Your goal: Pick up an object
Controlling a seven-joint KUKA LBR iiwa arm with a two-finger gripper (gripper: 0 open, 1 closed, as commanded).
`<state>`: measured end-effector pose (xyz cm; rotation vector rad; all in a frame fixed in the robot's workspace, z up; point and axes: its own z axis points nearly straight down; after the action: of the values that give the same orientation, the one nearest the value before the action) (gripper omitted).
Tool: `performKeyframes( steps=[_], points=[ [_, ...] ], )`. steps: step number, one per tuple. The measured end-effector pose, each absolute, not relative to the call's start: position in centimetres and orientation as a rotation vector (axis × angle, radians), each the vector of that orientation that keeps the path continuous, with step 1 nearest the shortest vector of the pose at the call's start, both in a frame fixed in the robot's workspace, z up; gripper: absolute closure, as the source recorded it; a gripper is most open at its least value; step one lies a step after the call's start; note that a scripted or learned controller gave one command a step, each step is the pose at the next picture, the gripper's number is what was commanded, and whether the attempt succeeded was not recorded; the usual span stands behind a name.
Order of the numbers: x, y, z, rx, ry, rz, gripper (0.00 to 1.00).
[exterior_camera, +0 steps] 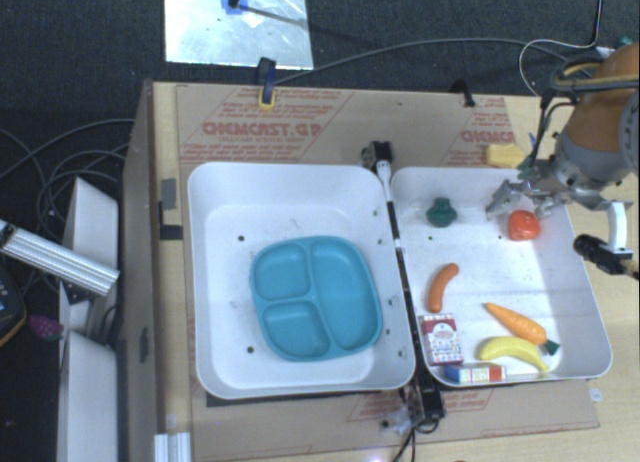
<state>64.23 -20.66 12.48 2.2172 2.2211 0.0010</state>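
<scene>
Small box (pixel 441 339) at right bin (pixel 590 295) front rim; end effector (pixel 522 197) spread open above tomato (pixel 523 225), arm cropped right.

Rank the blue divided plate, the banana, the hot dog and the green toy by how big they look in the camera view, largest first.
1. Blue divided plate, by far the largest.
2. Banana.
3. Hot dog, a little shorter than the banana; the gap is small.
4. Green toy, smallest.
</scene>
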Motion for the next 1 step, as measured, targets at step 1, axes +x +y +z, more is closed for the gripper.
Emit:
performKeyframes(
  steps=[1],
  points=[
    [63.91,-20.65,12.24,2.218,2.221,0.000,0.00]
  ],
)
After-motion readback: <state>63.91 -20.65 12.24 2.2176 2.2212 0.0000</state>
